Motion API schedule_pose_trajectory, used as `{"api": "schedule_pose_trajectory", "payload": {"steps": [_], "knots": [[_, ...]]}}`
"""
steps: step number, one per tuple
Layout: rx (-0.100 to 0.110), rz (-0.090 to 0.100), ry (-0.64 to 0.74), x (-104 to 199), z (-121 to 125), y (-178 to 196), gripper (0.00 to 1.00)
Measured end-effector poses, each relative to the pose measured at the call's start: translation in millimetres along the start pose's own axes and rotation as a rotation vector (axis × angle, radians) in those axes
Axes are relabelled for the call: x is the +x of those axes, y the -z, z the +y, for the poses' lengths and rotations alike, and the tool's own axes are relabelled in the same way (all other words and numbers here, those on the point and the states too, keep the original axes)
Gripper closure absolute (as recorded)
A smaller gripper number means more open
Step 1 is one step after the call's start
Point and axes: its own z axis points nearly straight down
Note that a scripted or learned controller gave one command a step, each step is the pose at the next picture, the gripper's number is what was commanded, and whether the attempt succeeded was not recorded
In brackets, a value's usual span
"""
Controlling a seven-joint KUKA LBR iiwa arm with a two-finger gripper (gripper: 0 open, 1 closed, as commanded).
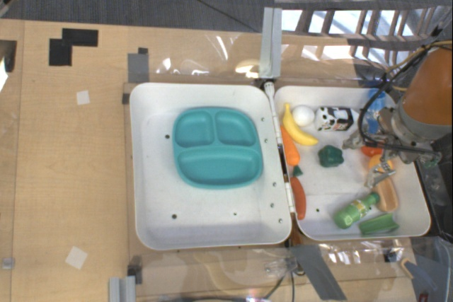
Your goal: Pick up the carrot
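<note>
Since the carrot [289, 153] lies wedged against the right bin's [417, 226] left wall, I log my tool [382, 165] well apart; its opening unreadable.

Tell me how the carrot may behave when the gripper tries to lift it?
The carrot looks like stiff, smooth plastic, so it may slip. It tapers and lies against the right bin's left wall beside the banana, so it could roll or pivot.
</note>
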Motion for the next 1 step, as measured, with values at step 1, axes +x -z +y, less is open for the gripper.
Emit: {"api": "schedule_pose_trajectory", "payload": {"steps": [1], "knots": [[0.005,-0.009,0.003,-3.8,-0.3,13.0,1.00]]}}
